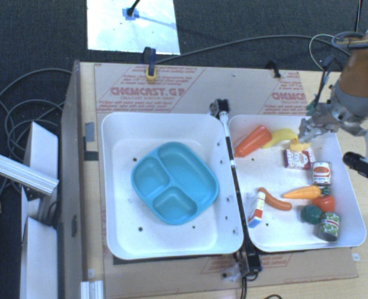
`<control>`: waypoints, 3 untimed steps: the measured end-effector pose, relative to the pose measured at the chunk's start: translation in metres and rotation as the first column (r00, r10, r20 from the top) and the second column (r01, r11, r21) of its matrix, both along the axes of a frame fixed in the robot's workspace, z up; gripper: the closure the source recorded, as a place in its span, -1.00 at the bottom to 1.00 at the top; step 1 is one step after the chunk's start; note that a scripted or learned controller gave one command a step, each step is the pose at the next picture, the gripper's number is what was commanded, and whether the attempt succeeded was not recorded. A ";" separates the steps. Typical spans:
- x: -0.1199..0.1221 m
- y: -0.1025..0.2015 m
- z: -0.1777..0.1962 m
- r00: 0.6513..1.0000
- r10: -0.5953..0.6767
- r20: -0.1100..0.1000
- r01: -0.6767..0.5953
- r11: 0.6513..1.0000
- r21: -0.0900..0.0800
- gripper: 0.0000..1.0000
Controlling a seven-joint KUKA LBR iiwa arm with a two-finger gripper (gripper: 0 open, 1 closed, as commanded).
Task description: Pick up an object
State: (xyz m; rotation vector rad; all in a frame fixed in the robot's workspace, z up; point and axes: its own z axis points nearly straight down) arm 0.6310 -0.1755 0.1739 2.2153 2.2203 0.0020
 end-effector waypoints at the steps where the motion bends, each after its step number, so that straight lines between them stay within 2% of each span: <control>1: 0.000 0.001 -0.001 1.000 0.001 -0.002 -0.001 1.000 0.001 -1.00; 2: 0.008 -0.016 -0.084 1.000 0.001 0.005 -0.001 1.000 -0.001 -1.00; 3: 0.009 -0.017 -0.071 1.000 0.003 0.009 -0.003 1.000 -0.003 1.00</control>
